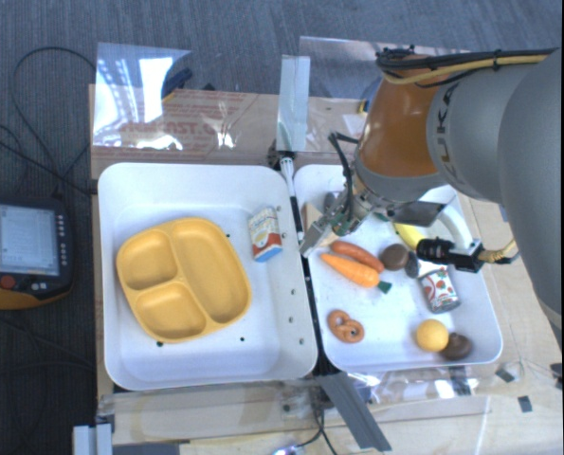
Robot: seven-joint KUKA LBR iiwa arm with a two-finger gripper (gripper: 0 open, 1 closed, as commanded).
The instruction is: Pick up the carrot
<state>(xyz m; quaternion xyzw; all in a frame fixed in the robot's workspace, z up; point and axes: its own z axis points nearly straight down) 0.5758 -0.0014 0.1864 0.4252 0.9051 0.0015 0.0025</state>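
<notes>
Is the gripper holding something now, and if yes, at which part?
Nothing is held. The gripper hangs just above the left end of the carrot, with nothing between its fingers.

Bench [201,121], two white bins (side by side): left bin [130,183], right bin [485,339]
</notes>
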